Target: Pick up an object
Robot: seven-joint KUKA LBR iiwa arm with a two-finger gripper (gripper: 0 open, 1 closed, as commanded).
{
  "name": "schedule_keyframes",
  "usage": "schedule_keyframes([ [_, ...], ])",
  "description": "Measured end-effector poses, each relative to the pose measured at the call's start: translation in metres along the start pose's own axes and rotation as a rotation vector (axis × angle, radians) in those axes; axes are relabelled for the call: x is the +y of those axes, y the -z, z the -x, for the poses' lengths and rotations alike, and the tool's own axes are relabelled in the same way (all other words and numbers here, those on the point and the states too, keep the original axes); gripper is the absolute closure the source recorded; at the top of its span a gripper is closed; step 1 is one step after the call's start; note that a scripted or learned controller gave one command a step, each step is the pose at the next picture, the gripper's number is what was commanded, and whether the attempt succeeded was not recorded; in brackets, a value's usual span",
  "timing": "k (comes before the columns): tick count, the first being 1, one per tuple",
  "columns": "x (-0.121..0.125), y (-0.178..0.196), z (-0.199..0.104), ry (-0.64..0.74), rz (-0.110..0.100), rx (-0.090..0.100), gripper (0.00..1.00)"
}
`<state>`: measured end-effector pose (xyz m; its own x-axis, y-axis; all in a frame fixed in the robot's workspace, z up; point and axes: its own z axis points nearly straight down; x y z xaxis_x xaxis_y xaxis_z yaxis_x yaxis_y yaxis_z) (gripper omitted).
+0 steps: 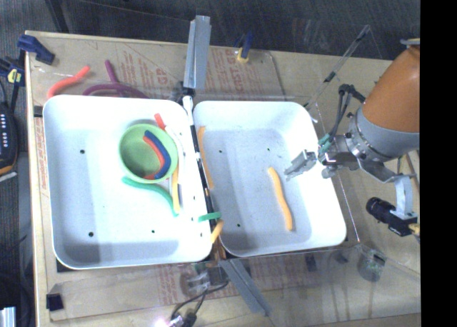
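End effector beside the orange stick in the right bin

Camera view: the end effector [303, 163] hangs over the right bin [235, 236], close to its right wall, at the end of the grey arm [382, 140] that comes in from the right. Whether it is open or closed I cannot tell, and nothing shows in its grip. The orange stick [280, 199] lies flat on the bin floor just left of and below the end effector in this view, its long axis running from upper left to lower right, its upper end nearest the tool. By my reading the next move is a short shift toward the stick's middle, with the grip set across that axis. A green bowl [148, 152] sits in the left bin [86, 243], well apart.
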<state>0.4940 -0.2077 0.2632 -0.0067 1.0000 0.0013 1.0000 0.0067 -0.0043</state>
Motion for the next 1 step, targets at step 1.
schedule_keyframes([
  [1, 0.0180, -0.0837, 0.0019, 0.118, -0.002, -0.001, 0.00],
])
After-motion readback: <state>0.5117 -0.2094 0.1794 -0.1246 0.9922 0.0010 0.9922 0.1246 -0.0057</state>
